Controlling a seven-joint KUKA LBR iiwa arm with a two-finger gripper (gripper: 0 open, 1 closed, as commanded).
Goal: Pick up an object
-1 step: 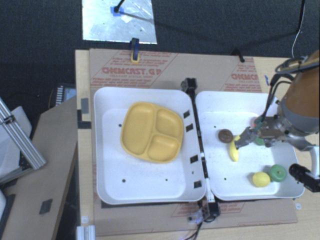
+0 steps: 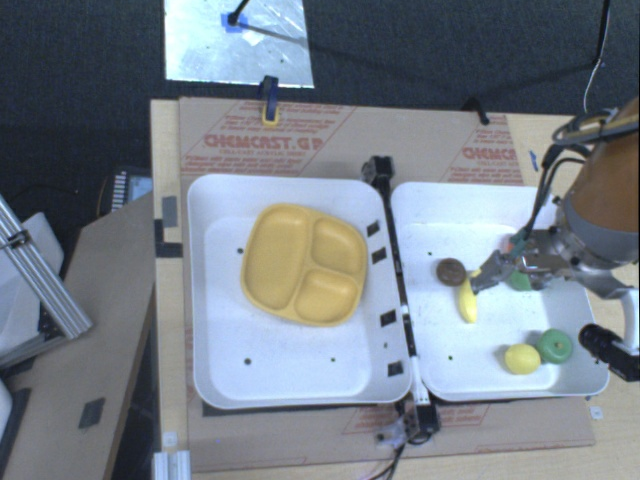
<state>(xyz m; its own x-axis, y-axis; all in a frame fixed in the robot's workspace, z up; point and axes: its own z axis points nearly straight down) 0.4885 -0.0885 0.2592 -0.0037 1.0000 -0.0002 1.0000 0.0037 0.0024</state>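
My gripper (image 2: pixel 487 274) hangs low over the middle of the right bin (image 2: pixel 430 218), reaching in from the right. Its tip is right beside the top end of a small yellow banana (image 2: pixel 467 303) that lies on the bin floor. A brown round object (image 2: pixel 451 270) sits just left of the tip. A green item (image 2: pixel 519 279) shows partly behind the gripper body. Near the bin's front right corner a yellow lemon (image 2: pixel 522 359) and a green round object (image 2: pixel 555 346) lie side by side.
The left bin (image 2: pixel 215 368) holds a yellow divided plate (image 2: pixel 303 263). A black divider with clips (image 2: pixel 393 288) runs between the bins. The arm's grey and orange body (image 2: pixel 610 198) looms over the right bin's right edge.
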